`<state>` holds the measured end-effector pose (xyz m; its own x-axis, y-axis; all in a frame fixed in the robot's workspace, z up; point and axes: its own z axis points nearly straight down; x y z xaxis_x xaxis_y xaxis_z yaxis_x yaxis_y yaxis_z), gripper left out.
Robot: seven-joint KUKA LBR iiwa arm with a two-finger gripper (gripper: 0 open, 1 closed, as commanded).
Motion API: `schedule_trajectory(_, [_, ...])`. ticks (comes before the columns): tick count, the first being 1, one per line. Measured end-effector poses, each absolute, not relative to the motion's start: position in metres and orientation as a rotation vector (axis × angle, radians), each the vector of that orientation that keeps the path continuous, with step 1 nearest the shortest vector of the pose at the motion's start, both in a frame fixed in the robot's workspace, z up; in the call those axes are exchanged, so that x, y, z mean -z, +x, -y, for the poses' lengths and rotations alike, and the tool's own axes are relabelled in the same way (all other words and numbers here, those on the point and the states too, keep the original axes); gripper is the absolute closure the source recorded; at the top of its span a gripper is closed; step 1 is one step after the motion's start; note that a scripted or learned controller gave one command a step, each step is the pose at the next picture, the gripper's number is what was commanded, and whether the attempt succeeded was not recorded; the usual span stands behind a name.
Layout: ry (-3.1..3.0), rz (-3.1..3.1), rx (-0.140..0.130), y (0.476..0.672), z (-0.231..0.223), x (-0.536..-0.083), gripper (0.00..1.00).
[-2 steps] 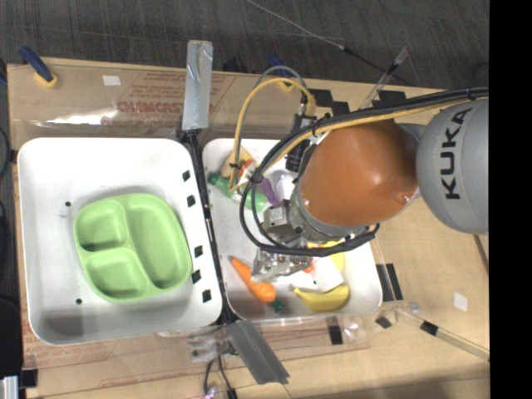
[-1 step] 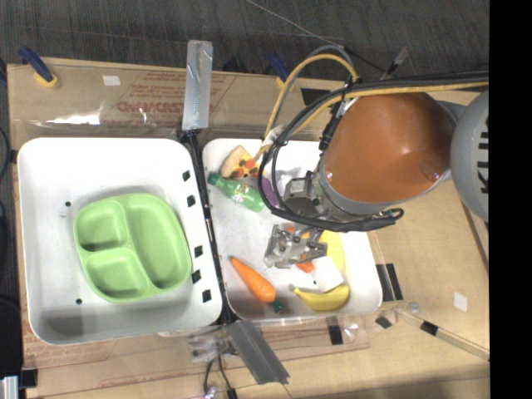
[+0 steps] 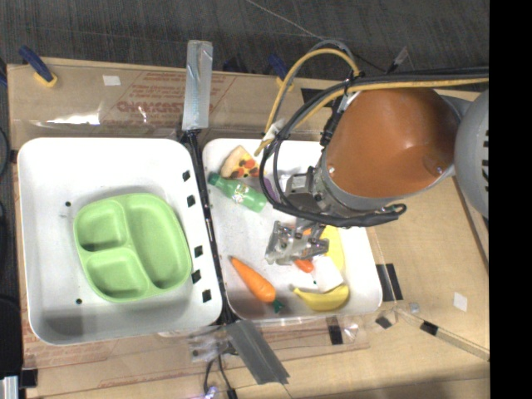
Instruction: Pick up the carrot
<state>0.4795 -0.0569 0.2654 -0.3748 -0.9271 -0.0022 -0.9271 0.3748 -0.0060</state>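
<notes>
A: Where's the carrot?

B: In the right bin, toward 7 o'clock of that bin, lying flat on the white floor with its thick end at 10 o'clock and its green stub at 4. Nothing touches it that I can make out — it sits clear, which should leave room on both sides for a grasp.

A: And the gripper?

B: Near the bin's middle, at about 2 o'clock from the carrot and apart from it. It hangs over a banana and a small red piece. Whether it is wide or narrow I cannot tell; the metal parts blur together under the orange band. I see no carrot in it, so I judge the pick not yet made.

A: What else is in there?

B: A green bottle and a pizza slice at 11 o'clock. The left bin carries a green divided plate.

A: The surroundings?

B: A pale brown tabletop, with cardboard under clear plastic at 12 o'clock — beyond it, dark carpet. Yellow and black cables loop off the arm.
</notes>
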Motion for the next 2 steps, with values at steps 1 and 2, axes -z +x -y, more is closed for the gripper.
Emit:
schedule_trajectory(1, [-1.737,-2.617,-0.003,0.477,0.011,-0.229,1.0])
schedule_trajectory(2, [-1.914,-2.494,-0.004,0.488,-0.026,-0.201,1.0])
